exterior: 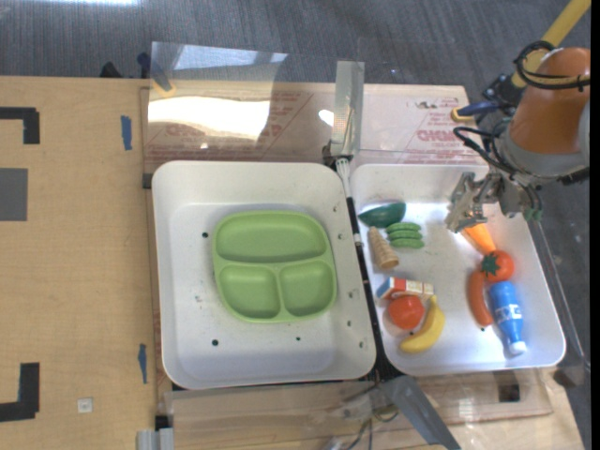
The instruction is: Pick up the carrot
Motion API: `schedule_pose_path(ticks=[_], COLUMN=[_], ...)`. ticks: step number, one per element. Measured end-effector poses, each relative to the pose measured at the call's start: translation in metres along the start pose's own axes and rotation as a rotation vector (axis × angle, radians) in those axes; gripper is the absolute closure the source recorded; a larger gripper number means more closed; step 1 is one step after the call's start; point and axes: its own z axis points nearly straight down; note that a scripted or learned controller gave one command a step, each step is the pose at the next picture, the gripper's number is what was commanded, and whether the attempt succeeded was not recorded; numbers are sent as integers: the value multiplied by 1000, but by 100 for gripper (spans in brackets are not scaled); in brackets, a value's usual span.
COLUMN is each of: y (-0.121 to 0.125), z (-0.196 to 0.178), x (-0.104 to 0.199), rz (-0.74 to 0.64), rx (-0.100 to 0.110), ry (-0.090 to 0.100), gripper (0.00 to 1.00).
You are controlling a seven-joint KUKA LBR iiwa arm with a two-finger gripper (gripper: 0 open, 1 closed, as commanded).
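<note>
The carrot is a short orange piece lying in the right bin, near its far right side. My gripper hangs directly over the carrot's upper end and covers that end. From this slanted view I cannot tell whether it touches the carrot. The orange-banded wrist rises above it at the right.
Close to the carrot lie an orange round fruit, a red sausage and a blue bottle. Further left are a dark green vegetable, a pea pod, a tomato and a banana. The left bin holds a green divided plate.
</note>
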Motion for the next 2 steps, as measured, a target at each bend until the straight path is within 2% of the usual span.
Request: schedule_pose_path(ticks=[1, 2], y=[-12, 38], z=[10, -106], x=[66, 58], rz=[-68, 176], rx=[-5, -2], ry=[21, 11], gripper=[100, 100])
